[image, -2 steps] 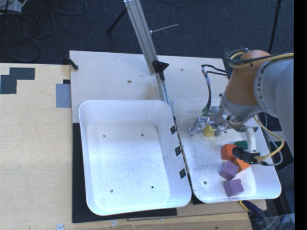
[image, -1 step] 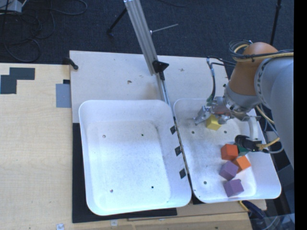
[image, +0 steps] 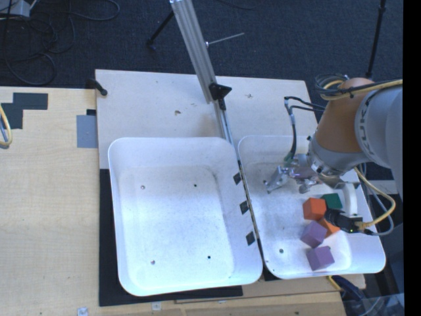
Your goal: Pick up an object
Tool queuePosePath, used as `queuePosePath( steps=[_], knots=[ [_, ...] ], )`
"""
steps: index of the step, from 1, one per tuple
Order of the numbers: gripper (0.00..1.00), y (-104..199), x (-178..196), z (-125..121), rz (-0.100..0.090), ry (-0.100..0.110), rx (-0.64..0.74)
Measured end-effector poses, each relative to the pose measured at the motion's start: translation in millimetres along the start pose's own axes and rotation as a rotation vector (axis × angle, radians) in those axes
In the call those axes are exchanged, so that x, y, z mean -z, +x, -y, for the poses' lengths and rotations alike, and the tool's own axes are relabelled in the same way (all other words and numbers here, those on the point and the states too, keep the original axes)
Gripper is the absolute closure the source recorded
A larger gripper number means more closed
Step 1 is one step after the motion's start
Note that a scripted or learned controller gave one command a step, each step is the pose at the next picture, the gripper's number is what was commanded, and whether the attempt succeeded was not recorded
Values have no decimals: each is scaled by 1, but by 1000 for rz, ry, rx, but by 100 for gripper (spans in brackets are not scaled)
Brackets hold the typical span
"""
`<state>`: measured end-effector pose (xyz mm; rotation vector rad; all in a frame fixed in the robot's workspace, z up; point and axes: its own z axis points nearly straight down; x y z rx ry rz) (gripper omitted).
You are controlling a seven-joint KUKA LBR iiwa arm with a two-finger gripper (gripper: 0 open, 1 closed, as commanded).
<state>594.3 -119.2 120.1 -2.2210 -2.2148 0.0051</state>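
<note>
The right bin [image: 279, 255] holds several small blocks near its right side: an orange cube [image: 314, 209], a dark green block [image: 333, 201] behind it, a small orange piece [image: 331, 226], and two purple cubes [image: 314, 234] [image: 320, 257]. My gripper [image: 289, 179] hangs low over the upper middle of this bin, up and to the left of the orange cube. It is open, and nothing sits between its fingers [image: 272, 182]. The arm's grey wrist with its orange band [image: 339, 127] hides the bin's upper right corner.
The left bin [image: 131, 176] lies beside the right one, separated by a shared rim with black clips [image: 244, 207]. A slanted aluminium bar [image: 197, 51] rises behind the bins. Cables [image: 371, 216] trail along the right bin's edge.
</note>
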Motion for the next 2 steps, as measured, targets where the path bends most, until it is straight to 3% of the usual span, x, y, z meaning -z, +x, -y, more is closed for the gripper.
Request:
queuePosePath(
  steps=[1, 2],
  knots=[
    [0, -58, 76, 4, 5, -10, -1],
    [0, -58, 49, -62, 1, -7, 7]
  ],
)
